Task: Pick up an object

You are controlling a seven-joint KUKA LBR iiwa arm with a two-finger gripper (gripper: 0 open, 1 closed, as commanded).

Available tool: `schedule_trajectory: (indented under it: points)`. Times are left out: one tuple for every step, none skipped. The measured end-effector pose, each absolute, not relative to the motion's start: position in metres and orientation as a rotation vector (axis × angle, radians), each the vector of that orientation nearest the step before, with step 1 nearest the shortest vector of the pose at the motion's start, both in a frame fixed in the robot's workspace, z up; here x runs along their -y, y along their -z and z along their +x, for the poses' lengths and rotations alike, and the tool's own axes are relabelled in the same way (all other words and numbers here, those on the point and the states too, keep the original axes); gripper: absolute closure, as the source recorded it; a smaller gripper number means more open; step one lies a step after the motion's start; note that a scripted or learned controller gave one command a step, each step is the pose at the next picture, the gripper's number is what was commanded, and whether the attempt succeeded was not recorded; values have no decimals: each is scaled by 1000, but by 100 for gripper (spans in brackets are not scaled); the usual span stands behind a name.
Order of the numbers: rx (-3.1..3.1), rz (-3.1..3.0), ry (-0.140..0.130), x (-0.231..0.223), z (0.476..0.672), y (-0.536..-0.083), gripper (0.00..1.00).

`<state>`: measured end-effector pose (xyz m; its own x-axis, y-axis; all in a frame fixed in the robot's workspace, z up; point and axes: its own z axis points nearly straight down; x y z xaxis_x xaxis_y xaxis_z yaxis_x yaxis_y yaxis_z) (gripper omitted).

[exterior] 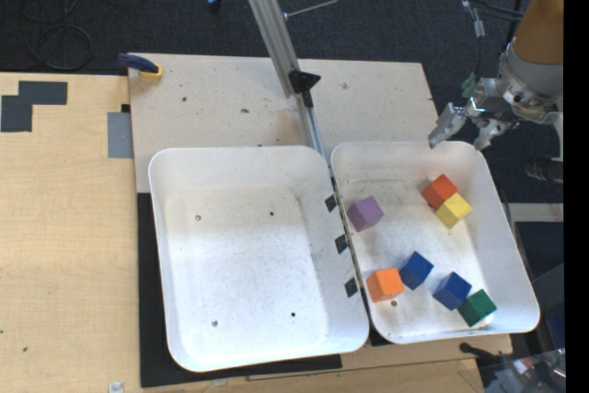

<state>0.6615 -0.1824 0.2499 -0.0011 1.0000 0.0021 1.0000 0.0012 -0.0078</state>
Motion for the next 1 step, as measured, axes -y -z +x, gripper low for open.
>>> schedule_trajectory:
  points:
    - [2225, -2214, -4, 182, 662, -253, 0]
